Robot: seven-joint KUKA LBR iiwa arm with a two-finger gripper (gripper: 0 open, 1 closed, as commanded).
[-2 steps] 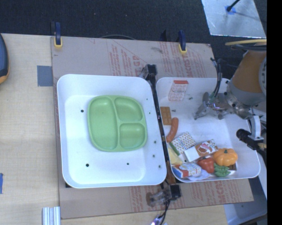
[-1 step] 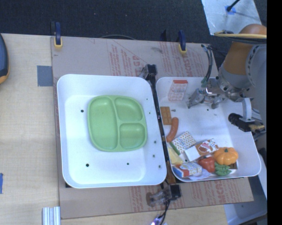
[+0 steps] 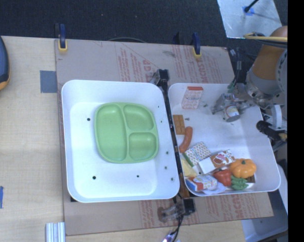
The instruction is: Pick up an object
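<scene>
Progress: nothing lifted yet. Gripper (image 3: 232, 108) is seen low over the bare upper part of the right bin (image 3: 265, 150) — finger spacing cannot be told, nothing visibly held. Toy food pile (image 3: 217, 173) remains heaped at the bin's near end — grasp outstanding.

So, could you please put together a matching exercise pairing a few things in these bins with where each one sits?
Things:
1. green divided plate
2. orange pumpkin
3. small red-and-white carton
4. gripper

Places:
A. right bin, near corner
B. left bin, middle
C. over the right bin's far right part
D. right bin, far left corner

Pairs: 1-B, 2-A, 3-D, 4-C
</scene>
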